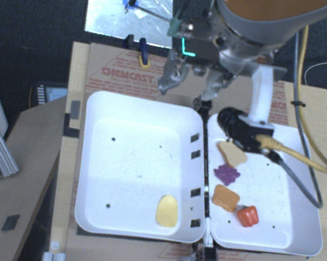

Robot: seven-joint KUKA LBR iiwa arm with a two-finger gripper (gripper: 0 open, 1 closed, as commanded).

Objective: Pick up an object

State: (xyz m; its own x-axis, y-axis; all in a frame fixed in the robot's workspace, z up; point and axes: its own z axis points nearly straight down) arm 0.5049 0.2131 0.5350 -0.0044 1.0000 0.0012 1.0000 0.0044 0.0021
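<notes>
Big grey arm (272,15) looms over the top, its orange band glossy, and the gripper (189,83) hangs above the bins' far edge, metal fingers spread apart, nothing between them. Left bin (118,150), smooth white plastic, holds one pale yellow rounded piece (167,211) near its front right corner. Right bin (282,230) holds a tan slice-shaped piece (233,153), then a purple lobed piece (227,174), an orange blocky piece (225,198) and a small red pepper-like piece (247,215) beside it.
</notes>
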